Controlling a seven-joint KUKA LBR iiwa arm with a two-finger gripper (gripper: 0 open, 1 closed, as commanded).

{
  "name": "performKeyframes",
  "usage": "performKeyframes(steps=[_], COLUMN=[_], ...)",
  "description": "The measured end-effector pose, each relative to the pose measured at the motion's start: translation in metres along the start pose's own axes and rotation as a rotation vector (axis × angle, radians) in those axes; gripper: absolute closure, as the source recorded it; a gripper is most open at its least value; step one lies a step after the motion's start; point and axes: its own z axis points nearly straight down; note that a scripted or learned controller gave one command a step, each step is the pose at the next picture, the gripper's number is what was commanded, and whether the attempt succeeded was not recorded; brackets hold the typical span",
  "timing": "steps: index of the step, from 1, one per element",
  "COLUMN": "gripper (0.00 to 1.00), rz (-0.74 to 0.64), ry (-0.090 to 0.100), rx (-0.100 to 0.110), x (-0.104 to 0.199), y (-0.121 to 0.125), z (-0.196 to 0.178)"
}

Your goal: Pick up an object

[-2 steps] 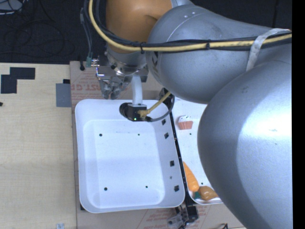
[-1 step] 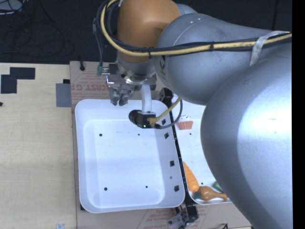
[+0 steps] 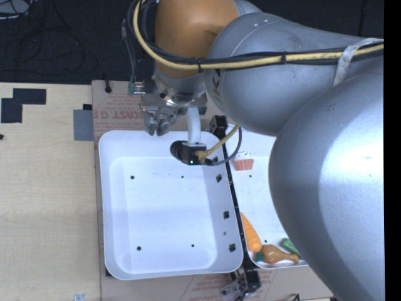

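My gripper (image 3: 159,124) hangs over the far rim of the left white bin (image 3: 116,218), near its back middle. Nothing shows beneath or in it. The right bin (image 3: 260,168) holds an orange carrot (image 3: 250,231) along its left wall. Beside the carrot, at the near edge, lie a tan drumstick-shaped toy (image 3: 276,253) and a small green piece (image 3: 290,246). A small orange-red item (image 3: 243,164) lies farther back in the right bin. The grey arm hides most of the right bin.
A black module (image 3: 186,152) with a green light hangs from the wrist, just over the left bin's back right corner. A black divider strip (image 3: 229,199) runs between the bins. Pale wooden bench (image 3: 44,187) lies to the left.
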Motion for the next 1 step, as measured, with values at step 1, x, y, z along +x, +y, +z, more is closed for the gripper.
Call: performKeyframes(steps=[1], gripper=[1.00], rz=[0.005], ry=[-0.003], rx=[0.011], x=[-0.0183], y=[-0.0087], z=[0.1350])
